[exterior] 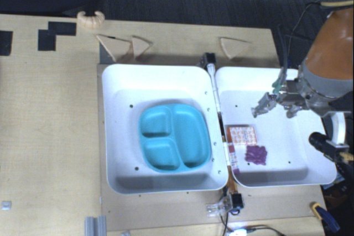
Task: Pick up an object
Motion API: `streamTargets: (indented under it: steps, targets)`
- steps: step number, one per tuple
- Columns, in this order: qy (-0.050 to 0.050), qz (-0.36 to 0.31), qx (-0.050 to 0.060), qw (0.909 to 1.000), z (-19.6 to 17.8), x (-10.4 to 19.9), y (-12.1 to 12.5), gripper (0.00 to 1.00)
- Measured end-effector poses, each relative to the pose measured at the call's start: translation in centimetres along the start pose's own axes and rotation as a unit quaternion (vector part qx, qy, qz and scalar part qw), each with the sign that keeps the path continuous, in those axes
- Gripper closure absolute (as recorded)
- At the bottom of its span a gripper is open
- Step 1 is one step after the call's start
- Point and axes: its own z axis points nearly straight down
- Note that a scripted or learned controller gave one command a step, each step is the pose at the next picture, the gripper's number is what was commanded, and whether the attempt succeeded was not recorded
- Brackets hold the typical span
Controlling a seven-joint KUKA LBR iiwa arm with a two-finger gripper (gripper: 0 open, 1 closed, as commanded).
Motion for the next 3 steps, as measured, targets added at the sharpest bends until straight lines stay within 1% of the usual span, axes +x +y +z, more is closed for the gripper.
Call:
streamTargets:
  steps: [1, 2, 3]
  targets:
    - [0.0, 0.001, 0.001, 1.0, 11.5, -7.1, -2.5, 0.0]
    - [-0.001, 0.002, -0.004, 1.0, 16.9, -4.9, -3.1, 0.0]
    - [-0.001, 0.001, -0.006, 1.0, 15.8, -4.9, -2.9, 1.0]
